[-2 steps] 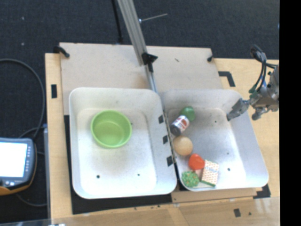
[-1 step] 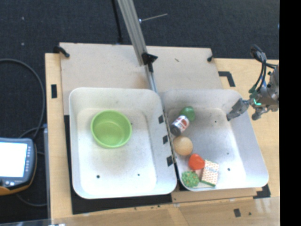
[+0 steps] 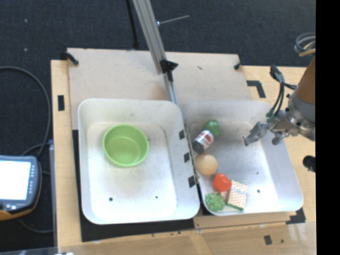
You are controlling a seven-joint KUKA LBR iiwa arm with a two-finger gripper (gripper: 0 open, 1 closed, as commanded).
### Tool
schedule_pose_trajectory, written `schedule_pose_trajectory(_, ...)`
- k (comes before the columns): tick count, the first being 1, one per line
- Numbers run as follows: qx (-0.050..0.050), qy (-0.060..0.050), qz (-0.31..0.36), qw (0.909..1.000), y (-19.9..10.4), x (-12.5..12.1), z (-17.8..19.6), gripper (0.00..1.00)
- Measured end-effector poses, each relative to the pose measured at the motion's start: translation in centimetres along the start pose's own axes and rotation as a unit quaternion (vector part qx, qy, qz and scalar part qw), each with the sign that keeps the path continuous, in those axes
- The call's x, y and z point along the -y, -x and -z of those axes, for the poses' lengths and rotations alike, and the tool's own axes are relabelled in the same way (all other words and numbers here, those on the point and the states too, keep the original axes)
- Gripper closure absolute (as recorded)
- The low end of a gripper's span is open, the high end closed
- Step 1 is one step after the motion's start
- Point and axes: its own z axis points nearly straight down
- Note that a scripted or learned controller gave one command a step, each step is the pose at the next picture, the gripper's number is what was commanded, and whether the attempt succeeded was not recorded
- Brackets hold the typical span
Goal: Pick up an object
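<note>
Camera view from above the bench. The left bin (image 3: 90,206) holds one light-green bowl (image 3: 126,145), upright, near its centre. The right bin (image 3: 284,187) holds a cluster of small objects along its left wall: a green ball (image 3: 213,127) at the top, a tilted can (image 3: 203,140) touching it just below, a tan egg-shaped object (image 3: 206,164), an orange-red object (image 3: 222,183), a patterned packet (image 3: 237,194) and a green studded object (image 3: 215,201) at the bin's near left corner. The gripper (image 3: 264,134) hangs over the upper right part of the right bin, well apart from the cluster; its fingers stand apart with nothing between them.
</note>
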Motion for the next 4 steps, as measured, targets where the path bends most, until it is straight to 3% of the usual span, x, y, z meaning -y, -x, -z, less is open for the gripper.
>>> schedule_pose_trajectory(2, 0.0, 0.0, 0.0, 1.0, -0.5, -0.1, -10.6, 0.0)
schedule_pose_trajectory(3, 0.0, 0.004, -0.003, 1.0, -0.4, -0.4, -9.1, 1.0)
schedule_pose_trajectory(4, 0.001, 0.006, 0.001, 1.0, 0.1, -1.3, -3.2, 1.0)
